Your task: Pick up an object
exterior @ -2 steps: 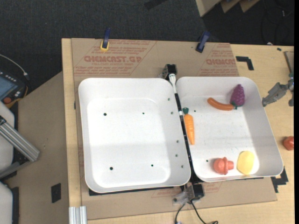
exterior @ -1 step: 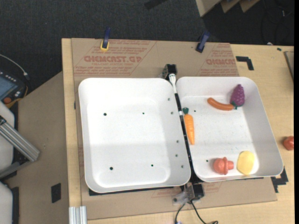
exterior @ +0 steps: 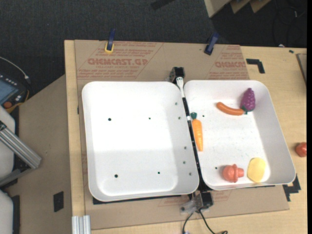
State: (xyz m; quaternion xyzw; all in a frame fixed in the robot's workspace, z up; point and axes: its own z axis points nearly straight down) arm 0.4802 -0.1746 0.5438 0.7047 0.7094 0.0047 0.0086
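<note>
The right bin (exterior: 273,130) holds a carrot (exterior: 197,134) along its left wall, a sausage (exterior: 229,109) and purple grapes (exterior: 248,99) at upper right, and a red piece (exterior: 232,172) beside a yellow lemon (exterior: 256,169) at lower right. The left bin (exterior: 131,140) sits alongside.

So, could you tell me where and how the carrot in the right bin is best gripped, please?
I'd take the carrot across its thick orange upper body, just below the green top, coming straight down from above. It lies flat, lengthwise along the right bin's left wall, tapering toward the near end. That wall crowds one side, so closing across it may be tight.
</note>
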